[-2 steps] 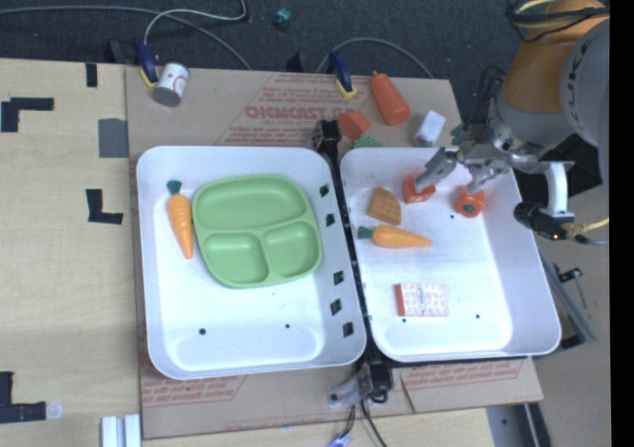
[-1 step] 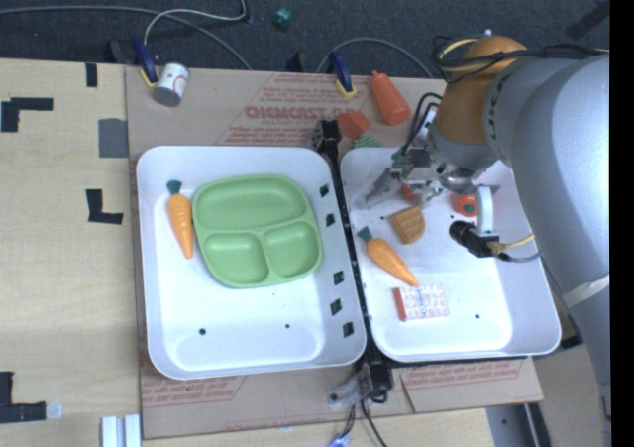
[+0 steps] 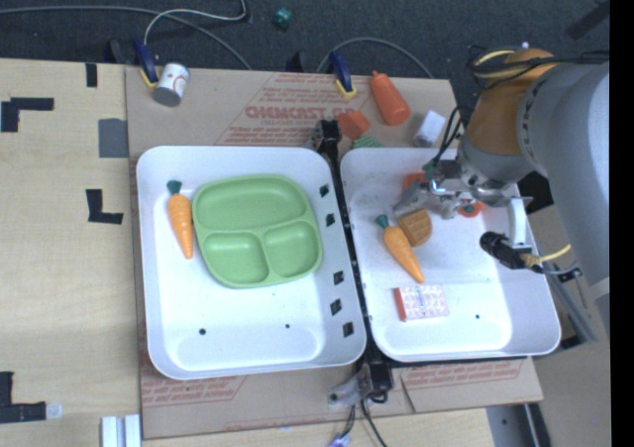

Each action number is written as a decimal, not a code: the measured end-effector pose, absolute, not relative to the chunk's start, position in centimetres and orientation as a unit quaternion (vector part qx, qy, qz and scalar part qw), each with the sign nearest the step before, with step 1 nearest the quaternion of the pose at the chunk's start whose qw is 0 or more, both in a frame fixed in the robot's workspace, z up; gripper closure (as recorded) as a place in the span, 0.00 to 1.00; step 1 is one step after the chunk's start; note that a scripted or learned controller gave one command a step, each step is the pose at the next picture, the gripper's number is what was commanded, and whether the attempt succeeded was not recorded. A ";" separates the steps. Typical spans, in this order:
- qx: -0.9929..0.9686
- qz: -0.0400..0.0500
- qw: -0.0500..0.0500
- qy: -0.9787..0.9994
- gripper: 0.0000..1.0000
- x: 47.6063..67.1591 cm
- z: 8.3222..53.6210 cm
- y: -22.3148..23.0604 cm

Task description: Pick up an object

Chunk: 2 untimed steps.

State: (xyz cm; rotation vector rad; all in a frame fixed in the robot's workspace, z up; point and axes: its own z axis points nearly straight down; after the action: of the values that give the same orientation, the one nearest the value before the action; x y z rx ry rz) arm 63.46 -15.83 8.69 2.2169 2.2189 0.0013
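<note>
Camera view: the arm's jaws (image 3: 421, 205) hang low in the right bin (image 3: 515, 331), just above a brown block (image 3: 417, 228) beside a carrot (image 3: 403, 249); I cannot tell how wide they are.

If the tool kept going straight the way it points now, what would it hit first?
The tool points toward the view's left and down into the right bin. Likely first contact is the small brown block beside the carrot, though depth is unclear from above.
</note>
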 end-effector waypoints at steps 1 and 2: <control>0.707 0.000 0.002 0.708 0.00 67.0 8.8 -13.0; 0.707 0.000 0.001 0.708 0.00 62.4 8.6 -9.5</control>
State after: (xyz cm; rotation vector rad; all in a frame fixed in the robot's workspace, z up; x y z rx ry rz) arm 62.39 -9.51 8.59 2.2188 2.2224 -0.0003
